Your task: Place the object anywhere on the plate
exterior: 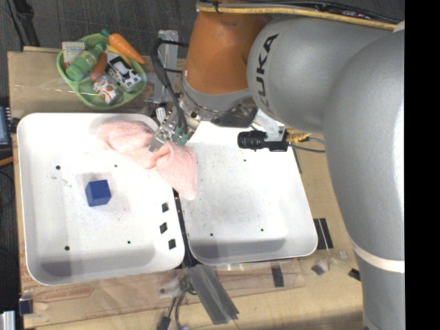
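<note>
A small blue cube (98, 192) rests on the floor of the left bin (41, 184), left of centre. A pale pink, soft-looking mass lies in that bin's far right corner. Its rounded, flat part (124, 135) could be the plate. A second pink lobe (180, 172) drapes over the divider into the right bin (254, 205). I cannot tell whether the two are one piece. My gripper (167, 135) hangs from the orange wrist band (216, 53), its tip right on the pink mass where the two parts meet. It is well apart from the cube.
A green bowl (102, 74) of toy food, with an orange carrot, stands on the bench beyond the left bin's far edge. The big grey arm (344, 102) covers the right side and the right bin's far corner. Black clips (167, 227) sit along the divider.
</note>
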`<state>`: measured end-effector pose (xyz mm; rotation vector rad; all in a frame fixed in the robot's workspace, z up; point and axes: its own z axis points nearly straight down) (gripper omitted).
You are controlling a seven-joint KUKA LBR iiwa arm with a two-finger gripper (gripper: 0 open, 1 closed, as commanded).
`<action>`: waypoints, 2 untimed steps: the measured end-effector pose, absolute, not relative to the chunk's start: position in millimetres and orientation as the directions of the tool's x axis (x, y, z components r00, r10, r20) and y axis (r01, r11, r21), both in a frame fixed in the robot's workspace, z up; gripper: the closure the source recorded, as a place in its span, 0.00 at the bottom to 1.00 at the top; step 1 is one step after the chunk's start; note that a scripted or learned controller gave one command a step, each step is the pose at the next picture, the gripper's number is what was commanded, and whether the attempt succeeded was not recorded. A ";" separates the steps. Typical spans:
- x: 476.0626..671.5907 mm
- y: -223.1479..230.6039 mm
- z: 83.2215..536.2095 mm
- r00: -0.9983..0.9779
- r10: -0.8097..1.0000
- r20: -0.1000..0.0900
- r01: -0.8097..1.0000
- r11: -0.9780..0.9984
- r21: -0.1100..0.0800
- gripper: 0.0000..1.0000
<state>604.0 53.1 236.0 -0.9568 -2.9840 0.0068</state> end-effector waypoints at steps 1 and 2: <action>584.0 97.8 225.4 -0.977 0.213 0.006 0.213 0.977 -0.003 1.00; 575.4 147.3 227.4 -1.000 -0.006 0.003 -0.006 1.000 -0.001 1.00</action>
